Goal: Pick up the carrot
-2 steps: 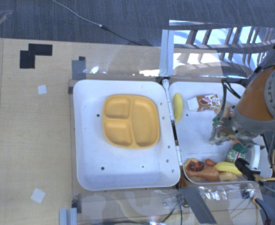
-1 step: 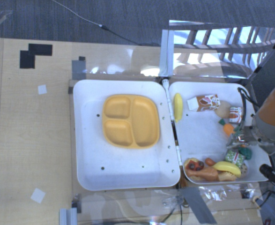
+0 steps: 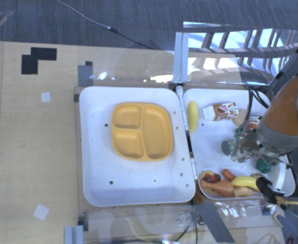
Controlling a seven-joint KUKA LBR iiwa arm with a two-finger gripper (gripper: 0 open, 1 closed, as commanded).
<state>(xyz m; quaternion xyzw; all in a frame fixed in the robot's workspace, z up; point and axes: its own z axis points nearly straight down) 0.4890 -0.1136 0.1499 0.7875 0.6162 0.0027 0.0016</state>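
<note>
Pale counter (image 3: 32,151), two white bins. My pincer (image 3: 242,147) hangs over the right bin (image 3: 209,141); its opening I cannot tell. Carrot (image 3: 217,188) lies ungrasped at the bin's near edge; pickup remains.

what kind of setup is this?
Likely a robot-lab pick bench: two shallow white bins on a wooden bench, a yellow divided plate, toy food like a banana, and the arm's gripper.

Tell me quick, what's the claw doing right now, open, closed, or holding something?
Claw: cannot be told; it sits over the right bin, apart from the carrot.
</note>
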